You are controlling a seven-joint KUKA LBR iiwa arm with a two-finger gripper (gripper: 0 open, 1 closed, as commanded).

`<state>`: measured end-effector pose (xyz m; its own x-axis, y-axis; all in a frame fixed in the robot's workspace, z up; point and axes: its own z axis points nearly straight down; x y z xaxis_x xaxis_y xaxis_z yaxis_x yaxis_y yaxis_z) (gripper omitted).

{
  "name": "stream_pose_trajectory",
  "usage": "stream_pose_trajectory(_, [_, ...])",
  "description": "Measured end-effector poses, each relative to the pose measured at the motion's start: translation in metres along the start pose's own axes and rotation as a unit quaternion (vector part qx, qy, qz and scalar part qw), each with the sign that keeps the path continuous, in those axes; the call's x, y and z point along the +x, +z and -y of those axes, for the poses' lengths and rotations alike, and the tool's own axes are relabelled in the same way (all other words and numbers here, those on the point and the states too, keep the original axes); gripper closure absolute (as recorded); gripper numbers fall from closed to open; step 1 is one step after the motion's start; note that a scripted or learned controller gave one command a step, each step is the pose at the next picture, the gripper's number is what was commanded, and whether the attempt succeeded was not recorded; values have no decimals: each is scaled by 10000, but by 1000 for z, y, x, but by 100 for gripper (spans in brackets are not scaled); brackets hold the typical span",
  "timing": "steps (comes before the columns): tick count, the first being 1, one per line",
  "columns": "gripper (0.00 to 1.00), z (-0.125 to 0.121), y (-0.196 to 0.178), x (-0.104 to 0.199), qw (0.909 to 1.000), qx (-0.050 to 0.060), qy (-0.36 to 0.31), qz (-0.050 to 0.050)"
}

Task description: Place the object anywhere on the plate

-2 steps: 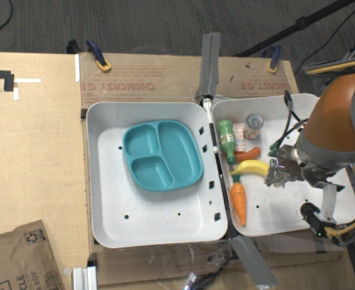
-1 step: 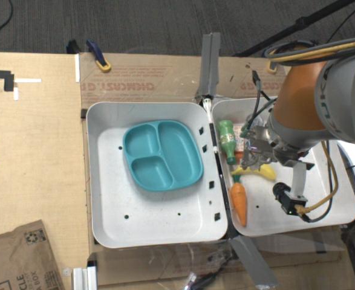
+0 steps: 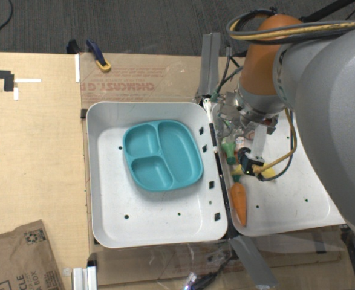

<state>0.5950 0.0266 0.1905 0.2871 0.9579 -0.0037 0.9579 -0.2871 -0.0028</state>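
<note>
— Two bins; where's the carrot (image 3: pixel 239 203)?
— Right bin, left edge, below the hand (image 3: pixel 234 142). Grip unclear.
— Advice?
— Pinch mid-body, lift clear, cross to teal plate (image 3: pixel 162 155).

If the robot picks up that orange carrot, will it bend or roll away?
The carrot looks like a solid, smooth toy, so it probably stays stiff rather than bending. Its round, tapered shape suggests it might roll in a curve if pushed, though it lies against the wall of the right bin, which may stop it. The smooth surface might slip in the gripper.
</note>
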Motion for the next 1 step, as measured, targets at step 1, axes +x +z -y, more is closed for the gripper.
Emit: stream_pose_trajectory(1, [100, 21, 0, 64, 9995, -2, -329, -1])
